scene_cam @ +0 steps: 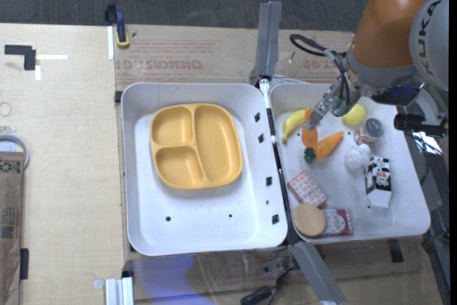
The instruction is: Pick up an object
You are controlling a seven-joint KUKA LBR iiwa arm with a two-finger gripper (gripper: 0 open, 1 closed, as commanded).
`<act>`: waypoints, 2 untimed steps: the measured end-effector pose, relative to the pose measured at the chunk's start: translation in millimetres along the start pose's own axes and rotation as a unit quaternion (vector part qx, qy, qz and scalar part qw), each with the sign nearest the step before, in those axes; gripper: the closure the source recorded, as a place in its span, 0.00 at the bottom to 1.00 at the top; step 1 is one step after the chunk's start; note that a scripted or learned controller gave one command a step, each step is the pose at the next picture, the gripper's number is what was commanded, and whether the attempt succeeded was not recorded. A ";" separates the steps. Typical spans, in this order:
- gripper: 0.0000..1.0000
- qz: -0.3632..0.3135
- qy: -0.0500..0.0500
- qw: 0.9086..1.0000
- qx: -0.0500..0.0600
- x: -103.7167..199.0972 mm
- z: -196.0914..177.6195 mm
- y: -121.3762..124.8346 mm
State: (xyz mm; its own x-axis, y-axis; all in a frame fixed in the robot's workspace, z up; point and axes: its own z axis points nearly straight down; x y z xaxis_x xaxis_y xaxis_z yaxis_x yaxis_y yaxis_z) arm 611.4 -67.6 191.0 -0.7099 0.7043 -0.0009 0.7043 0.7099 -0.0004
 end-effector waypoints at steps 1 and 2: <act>1.00 -0.037 -0.001 0.999 0.000 -44.4 41.9 -14.0; 0.00 -0.037 -0.001 0.999 0.000 -44.3 41.9 -13.9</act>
State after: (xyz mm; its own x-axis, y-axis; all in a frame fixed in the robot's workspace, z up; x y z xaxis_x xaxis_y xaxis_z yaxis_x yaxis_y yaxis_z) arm 633.1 -108.7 149.2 -0.7604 0.6494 -0.0024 0.6494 0.7604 0.0005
